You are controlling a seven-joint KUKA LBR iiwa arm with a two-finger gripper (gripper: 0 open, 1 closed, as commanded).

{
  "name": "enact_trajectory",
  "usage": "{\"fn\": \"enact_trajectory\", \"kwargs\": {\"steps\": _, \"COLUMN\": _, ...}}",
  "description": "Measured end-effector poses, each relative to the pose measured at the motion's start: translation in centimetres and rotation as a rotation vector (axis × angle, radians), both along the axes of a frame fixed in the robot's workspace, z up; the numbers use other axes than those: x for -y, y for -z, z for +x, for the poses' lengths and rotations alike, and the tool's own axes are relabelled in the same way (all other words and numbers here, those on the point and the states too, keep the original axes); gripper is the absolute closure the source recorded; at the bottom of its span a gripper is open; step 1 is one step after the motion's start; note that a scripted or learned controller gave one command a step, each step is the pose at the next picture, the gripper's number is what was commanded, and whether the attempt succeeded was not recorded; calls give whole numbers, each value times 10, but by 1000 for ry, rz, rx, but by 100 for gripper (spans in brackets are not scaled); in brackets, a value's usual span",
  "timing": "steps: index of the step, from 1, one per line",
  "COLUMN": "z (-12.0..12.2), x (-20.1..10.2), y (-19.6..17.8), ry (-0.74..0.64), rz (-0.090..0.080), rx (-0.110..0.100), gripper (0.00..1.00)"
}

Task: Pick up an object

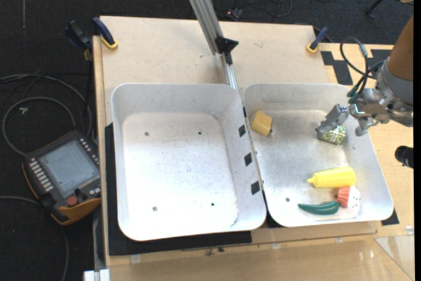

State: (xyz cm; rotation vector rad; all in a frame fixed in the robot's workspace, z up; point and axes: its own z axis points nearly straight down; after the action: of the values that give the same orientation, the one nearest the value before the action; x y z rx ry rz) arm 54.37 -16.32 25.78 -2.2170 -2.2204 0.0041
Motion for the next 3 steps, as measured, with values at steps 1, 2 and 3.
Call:
{"fn": "enact_trajectory", "kwargs": {"steps": 1, "z": 1, "x": 0, "y": -2, "ry": 1, "rz": -1, "rx": 4, "gripper": 0}}
{"fn": "enact_trajectory", "kwargs": {"steps": 2, "z": 3, "x": -10, "y": 54, "ry": 1, "rz": 0, "rx": -1, "gripper": 0}}
{"fn": "enact_trajectory", "kwargs": {"steps": 3, "z": 7, "x": -10, "y": 117, "ry": 2, "rz": 0, "rx": -2, "gripper": 0}}
